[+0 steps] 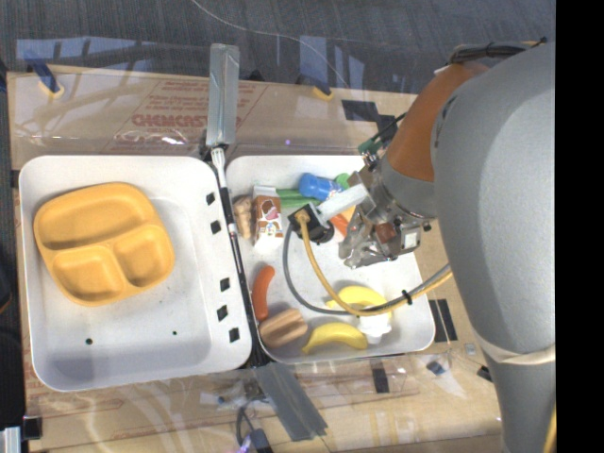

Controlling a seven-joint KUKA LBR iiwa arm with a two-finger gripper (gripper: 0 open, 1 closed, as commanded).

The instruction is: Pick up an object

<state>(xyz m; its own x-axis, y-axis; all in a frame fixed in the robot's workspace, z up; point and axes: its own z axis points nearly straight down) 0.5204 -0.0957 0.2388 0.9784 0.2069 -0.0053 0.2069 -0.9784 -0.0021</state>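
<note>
Camera view: arm enters from the right, tool [370, 243] low inside the right bin [415, 333], near its right wall and about mid-depth. Tool state: cannot tell, the wrist body and cabling hide the tips. Nothing seen grasped. Candidate objects all in the right bin: banana [333, 339] against the near edge, hot-dog bun [283, 327] at the near-left corner, red sausage [262, 291] along the left wall, small carton [268, 214] toward the far-left, blue-and-green item [316, 187] at the far edge, yellow lemon-like piece [360, 297] just below the tool. Left bin [113, 357] holds a yellow compartment tray [102, 241]. Judgement: the lemon-like piece is the closest target; descend squarely over its middle and avoid the black hose looping beside it. It looks smooth, rounded and liable to roll.
</note>
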